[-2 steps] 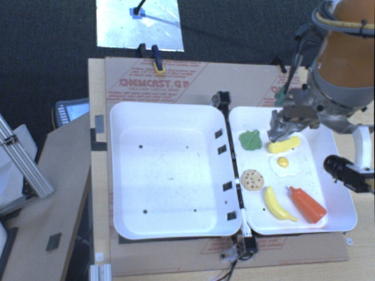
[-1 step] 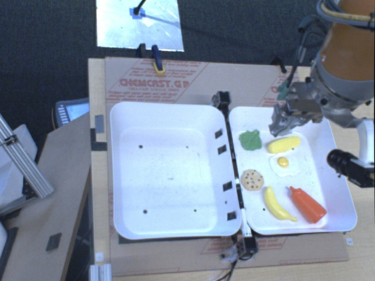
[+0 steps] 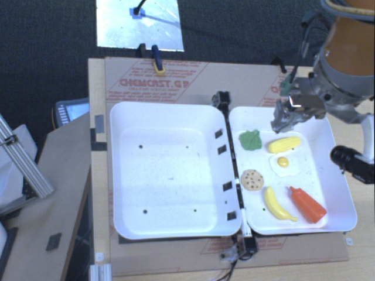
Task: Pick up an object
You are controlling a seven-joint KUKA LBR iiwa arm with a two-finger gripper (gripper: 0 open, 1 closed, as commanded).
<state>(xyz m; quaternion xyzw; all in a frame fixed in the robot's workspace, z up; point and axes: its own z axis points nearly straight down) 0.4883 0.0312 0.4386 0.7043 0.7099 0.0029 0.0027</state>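
smooth glossy white plastic bins (image 3: 170,113) on matt, seemingly cardboard sheet (image 3: 193,78), shiny foil panel (image 3: 139,16).

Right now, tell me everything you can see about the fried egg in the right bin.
The fried egg looks like a flat plastic toy: a wavy white patch with a round yellow yolk near its middle. It lies flat on the floor of the right bin, just below the corn cob and up-right of the cookie. Nothing visibly touches it except perhaps the corn.

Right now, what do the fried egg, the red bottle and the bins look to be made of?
Fried egg: likely moulded plastic toy, smooth, flat colours. Red bottle: probably plastic too, uniform matte orange-red. Bins: thin formed white plastic, slightly glossy, with rounded rims.
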